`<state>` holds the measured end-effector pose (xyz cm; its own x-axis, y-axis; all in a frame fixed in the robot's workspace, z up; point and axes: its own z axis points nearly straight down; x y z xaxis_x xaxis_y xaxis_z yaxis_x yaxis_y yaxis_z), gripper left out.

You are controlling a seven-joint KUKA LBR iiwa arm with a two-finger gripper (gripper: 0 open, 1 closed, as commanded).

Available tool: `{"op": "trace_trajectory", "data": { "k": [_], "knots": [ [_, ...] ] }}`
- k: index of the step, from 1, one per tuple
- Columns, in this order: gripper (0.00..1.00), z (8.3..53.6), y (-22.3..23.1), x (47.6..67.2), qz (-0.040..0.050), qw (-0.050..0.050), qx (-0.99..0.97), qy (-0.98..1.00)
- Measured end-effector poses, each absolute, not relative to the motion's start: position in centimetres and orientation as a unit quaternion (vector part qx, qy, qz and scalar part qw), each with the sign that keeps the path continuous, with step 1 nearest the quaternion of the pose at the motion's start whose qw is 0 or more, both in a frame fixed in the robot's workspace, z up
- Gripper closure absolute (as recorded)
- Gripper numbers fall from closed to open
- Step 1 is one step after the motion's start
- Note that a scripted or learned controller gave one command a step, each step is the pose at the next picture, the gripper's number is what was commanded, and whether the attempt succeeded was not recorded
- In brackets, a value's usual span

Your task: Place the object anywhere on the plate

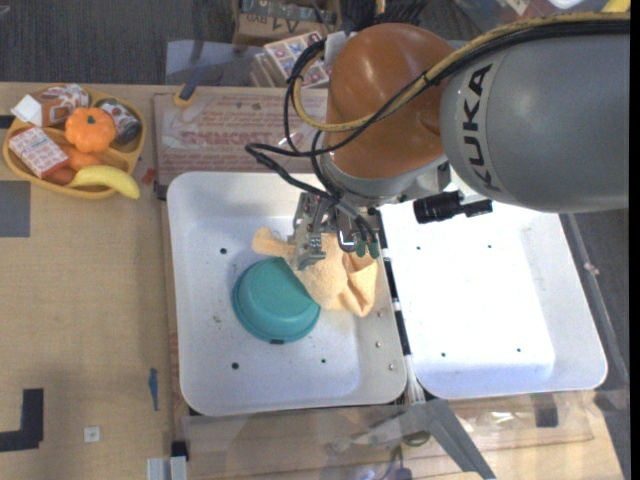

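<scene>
The gripper (322, 240) is down on the yellow cloth (345, 280) beside the teal plate (275, 301); finger state unclear.

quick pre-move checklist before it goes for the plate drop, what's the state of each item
1. Plate located: ok. The teal plate lies in the left bin, tilted, its rim resting on the cloth.
2. Object located: ok. The orange cloth lies crumpled beside and partly under the plate.
3. Gripper position: ok. The gripper is low over the cloth's upper edge.
4. Cloth held in the jaws: cannot tell; the wrist hides the contact.
5. Plate flat and ready to receive: not ok, since it sits tipped on the cloth.
6. Right bin out of the path: ok.
</scene>
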<state>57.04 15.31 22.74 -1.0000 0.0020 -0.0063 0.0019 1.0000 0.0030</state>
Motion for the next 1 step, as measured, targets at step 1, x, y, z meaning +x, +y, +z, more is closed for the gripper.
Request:
{"op": "trace_trajectory", "data": {
  "k": [1],
  "knots": [
    [0.0, 22.78, 15.3, 57.06, 0.0016, 0.003, 0.001, 1.0]
  ]
}}
